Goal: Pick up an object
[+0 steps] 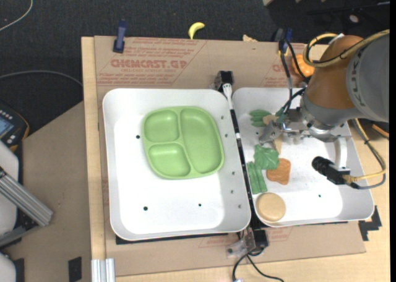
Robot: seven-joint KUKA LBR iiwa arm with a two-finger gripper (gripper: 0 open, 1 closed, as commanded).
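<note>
Camera view: pincer (270, 131) just above green object (268, 158), right bin (346, 203).

Both white bins, the left bin (124, 169) and the right bin (346, 203), look like smooth moulded plastic with a faint sheen. The green divided plate (183, 141) is plastic too, matt and even. Under the bins lies a brown board (167, 58) that reads as printed cardboard, dull and papery. The arm (365, 83) has a smooth grey casing and a glossy orange band (328, 83). The floor (62, 21) is dark, rough carpet. The round tan piece (271, 206) looks matt.
</note>
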